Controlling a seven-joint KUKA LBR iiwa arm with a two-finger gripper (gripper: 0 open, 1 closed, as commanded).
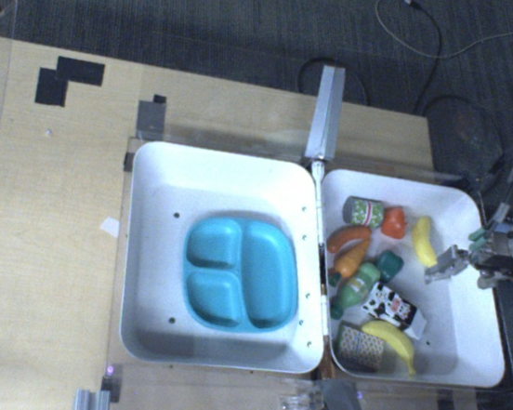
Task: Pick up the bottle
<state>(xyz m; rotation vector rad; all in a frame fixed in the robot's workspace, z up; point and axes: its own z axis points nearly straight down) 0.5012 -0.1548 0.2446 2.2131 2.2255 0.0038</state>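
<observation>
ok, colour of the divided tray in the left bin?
Light blue tray, seen in the camera view.

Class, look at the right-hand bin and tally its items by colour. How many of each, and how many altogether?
Yellow: 2, banana and banana
Green: 2, bottle and can
Orange or red: 3
Black and white: 1, carton
Grey: 1, grater
Total: 9

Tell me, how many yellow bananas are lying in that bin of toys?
2. One banana lies near the right bin's far side, beside the red toy. The other banana lies at the near edge, next to the cow-patterned carton. More could be hidden under the pile.
</observation>
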